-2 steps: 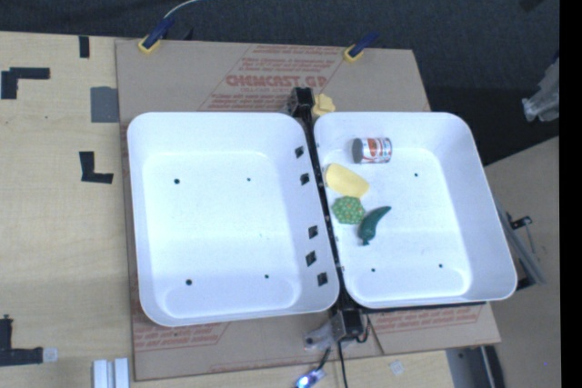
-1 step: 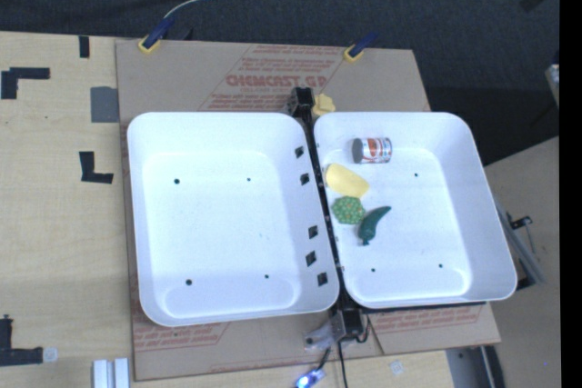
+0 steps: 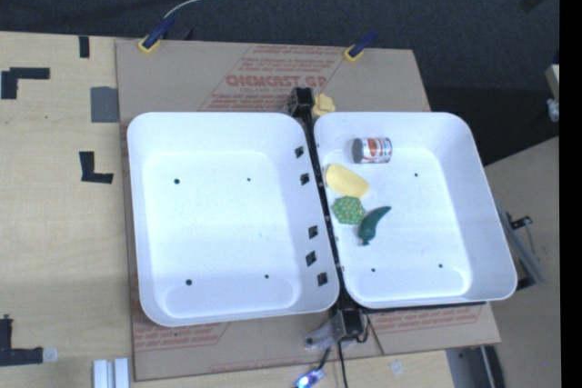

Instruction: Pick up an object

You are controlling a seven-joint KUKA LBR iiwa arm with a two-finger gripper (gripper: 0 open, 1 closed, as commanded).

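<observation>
A small tin can [image 3: 372, 150] with a red-and-white label, unreadable, lay in the right white plastic bin [image 3: 476, 204] beside a yellow lemon-shaped toy [image 3: 346, 180], a knobbly green ball [image 3: 348, 211] and a dark green pepper-shaped toy [image 3: 371, 223]. Red print on the brown cardboard sheet [image 3: 273, 68] read "CHEMCAST GP".

Open floor across most of the right bin [image 3: 455, 195] — right half and near edge bare, easy to come down into. Clutter kept to its left side: a small can [image 3: 372, 150] lying on its side near the far wall, then a yellow piece [image 3: 346, 180], a green bumpy piece [image 3: 347, 211] and a dark green piece [image 3: 372, 223] bunched close together, hard against the middle divider [image 3: 318, 195]. Little room between those three. Left bin [image 3: 218, 213] wide open throughout.
</observation>
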